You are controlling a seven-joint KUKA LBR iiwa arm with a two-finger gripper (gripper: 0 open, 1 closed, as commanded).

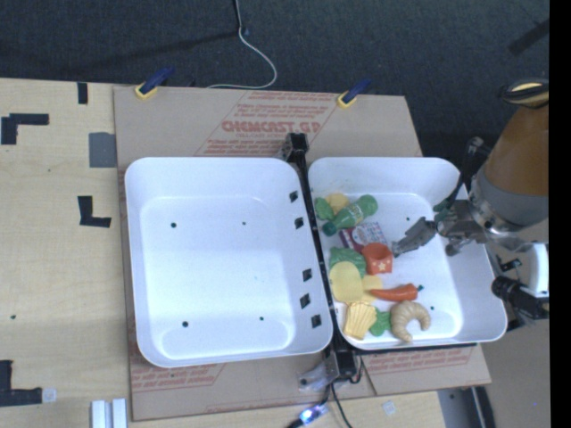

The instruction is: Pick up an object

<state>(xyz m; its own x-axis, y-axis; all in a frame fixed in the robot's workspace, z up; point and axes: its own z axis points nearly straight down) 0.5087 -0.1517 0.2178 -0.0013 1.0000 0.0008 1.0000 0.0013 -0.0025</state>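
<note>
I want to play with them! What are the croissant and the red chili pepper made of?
They look like toy food. The croissant seems to be molded plastic: smooth, evenly tan, slightly shiny. The red chili pepper also looks like plastic, a glossy, even red with a green stem. Soft rubber is possible; the picture can't settle that.

White bins (214,172); green bottle (350,214); red cup (378,259); tan croissant (410,317).

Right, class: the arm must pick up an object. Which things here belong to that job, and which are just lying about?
Part of the job:
- end effector
- right bin
- green bottle
- red cup
- chili pepper
- croissant
- corn cob

Just lying about:
- left bin
- cardboard sheet
- blue-and-yellow clamps
- cable
</note>
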